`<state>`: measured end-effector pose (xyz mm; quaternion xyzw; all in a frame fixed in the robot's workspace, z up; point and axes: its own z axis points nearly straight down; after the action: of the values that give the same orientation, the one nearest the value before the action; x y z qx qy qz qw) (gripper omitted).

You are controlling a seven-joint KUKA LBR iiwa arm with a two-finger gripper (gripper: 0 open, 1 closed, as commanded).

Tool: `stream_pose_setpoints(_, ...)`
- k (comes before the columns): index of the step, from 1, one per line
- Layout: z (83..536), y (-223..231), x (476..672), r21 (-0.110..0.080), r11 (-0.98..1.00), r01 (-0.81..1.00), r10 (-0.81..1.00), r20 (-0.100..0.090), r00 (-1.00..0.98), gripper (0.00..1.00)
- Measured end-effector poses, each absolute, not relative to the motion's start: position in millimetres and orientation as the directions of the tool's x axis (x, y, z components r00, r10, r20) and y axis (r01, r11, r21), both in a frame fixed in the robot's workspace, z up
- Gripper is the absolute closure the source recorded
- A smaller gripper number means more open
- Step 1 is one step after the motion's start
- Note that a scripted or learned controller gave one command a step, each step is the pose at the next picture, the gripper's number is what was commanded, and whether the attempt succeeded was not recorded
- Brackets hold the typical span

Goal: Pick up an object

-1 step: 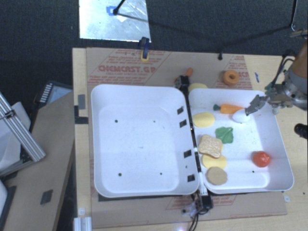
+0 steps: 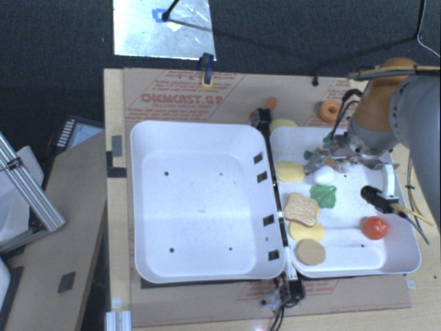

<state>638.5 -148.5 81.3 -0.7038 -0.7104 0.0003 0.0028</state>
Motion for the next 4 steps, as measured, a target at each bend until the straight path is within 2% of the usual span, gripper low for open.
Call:
stream_pose_setpoints(1, 100.5, -152.8, 640.4, 0.006, 0.007, 1.0, 1.0, -0.001, -0.007, 1.0)
stream_pose_setpoints(2, 80.9, -121.3, 663.7, -0.03, 0.001, 1.0, 1.0, 0.006, -0.001, 1.0)
stream_pose_setpoints(3, 374.3, -83.4, 670.4, 0.02, 0.008, 1.0, 1.0, -0.002, -0.008, 1.0)
stream_pose_setpoints(4, 331.5, -136.3, 668.3, 0.001, -0.002, 1.0, 1.0, -0.002, 0.002, 1.0)
